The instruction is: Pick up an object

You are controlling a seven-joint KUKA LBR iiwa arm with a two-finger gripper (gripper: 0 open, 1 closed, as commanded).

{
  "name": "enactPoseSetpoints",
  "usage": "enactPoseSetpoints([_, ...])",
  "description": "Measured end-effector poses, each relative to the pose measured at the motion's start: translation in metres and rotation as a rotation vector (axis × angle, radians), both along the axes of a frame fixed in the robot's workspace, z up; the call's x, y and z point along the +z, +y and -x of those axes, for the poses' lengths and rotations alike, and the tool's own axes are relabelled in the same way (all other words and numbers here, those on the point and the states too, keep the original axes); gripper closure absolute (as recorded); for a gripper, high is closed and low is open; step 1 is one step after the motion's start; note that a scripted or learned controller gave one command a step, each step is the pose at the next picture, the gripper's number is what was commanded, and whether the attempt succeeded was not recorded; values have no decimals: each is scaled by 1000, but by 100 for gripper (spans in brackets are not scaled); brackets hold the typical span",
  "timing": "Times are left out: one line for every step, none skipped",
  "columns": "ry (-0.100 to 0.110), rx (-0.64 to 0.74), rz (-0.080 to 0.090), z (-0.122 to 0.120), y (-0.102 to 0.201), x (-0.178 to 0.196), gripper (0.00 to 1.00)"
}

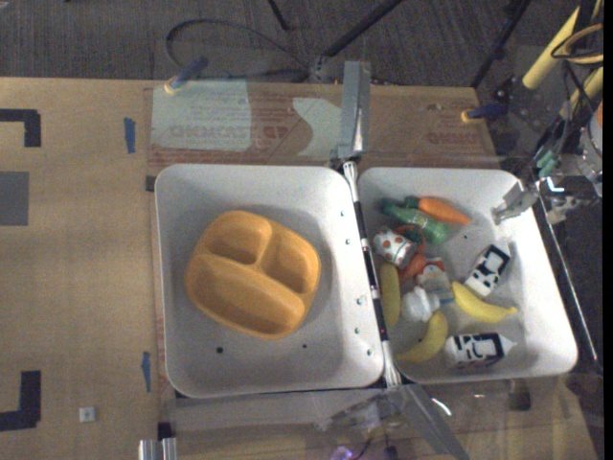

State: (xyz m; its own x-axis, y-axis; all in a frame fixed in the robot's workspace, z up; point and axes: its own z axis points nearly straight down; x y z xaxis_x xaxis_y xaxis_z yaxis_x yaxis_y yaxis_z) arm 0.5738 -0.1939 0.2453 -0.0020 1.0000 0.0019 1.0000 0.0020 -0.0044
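The right bin (541, 319) holds several toy foods in a heap along its left side. An orange carrot (443, 209) lies at the top next to a green vegetable (406, 213). Below are a red-and-white toy (393, 247), a yellow banana (480, 303), a second banana (428, 338) and a long yellow piece (390, 293). Two black-and-white milk cartons (488, 268) (476, 349) lie on the right of the heap. My gripper (514, 204) hangs over the bin's upper right corner, apart from all the toys, with nothing seen in it.
The left bin (192, 195) holds an orange divided plate (254, 271). A metal divider (352, 123) stands between the bins at the back. Cables and stands crowd the far right beside the arm (570, 185). Bare bin floor lies along the right bin's right side.
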Motion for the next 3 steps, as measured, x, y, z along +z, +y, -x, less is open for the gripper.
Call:
enactPoseSetpoints([2, -61, 1, 26, 15, -117, 0])
enactPoseSetpoints([-8, -150, -7, -14, -2, -158, 0])
enactPoseSetpoints([-7, -153, 0, -12, -6, -149, 100])
